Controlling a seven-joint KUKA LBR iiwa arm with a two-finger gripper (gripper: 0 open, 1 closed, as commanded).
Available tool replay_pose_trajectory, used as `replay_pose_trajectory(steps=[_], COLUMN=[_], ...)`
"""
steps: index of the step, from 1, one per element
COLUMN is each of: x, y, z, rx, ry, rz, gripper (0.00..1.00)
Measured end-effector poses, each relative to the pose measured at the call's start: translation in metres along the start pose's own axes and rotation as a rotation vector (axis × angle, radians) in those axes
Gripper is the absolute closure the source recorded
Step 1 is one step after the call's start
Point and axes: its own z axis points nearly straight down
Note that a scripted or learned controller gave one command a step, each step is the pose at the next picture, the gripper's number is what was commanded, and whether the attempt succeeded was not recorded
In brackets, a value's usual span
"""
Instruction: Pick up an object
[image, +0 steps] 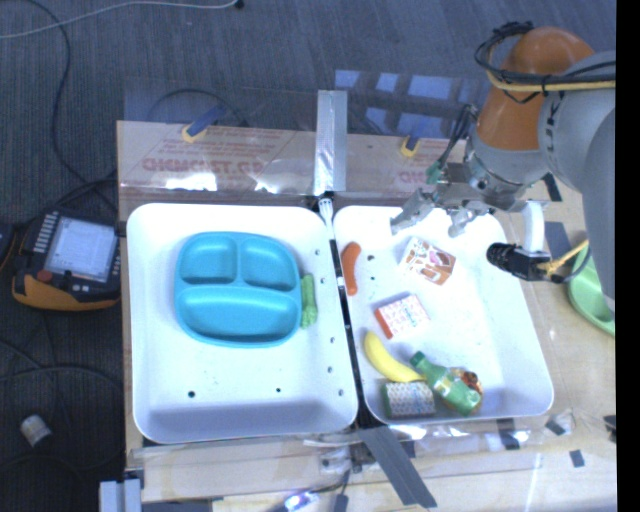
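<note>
Overhead, tool fingers spread, empty, above small printed carton; its label possibly pictorial, text unreadable.

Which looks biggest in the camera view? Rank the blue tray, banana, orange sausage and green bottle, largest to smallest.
1. Blue tray, by far the largest.
2. Green bottle and banana: they look alike in size, so I won't rank them against each other.
3. Orange sausage, the smallest.
</note>
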Motion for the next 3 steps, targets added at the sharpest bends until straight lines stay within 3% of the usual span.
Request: replay_pose_trajectory(steps=[1,2,3], x=[0.01,-0.073,-0.079], y=[0.005,0.026,-0.014], z=[0.073,0.126,0.125], rx=[0.0,-0.01,-0.011], ry=[-0.005,-0.008,-0.008], rz=[-0.024,-0.102,-0.232], gripper=[0.0,0.0,0.0])
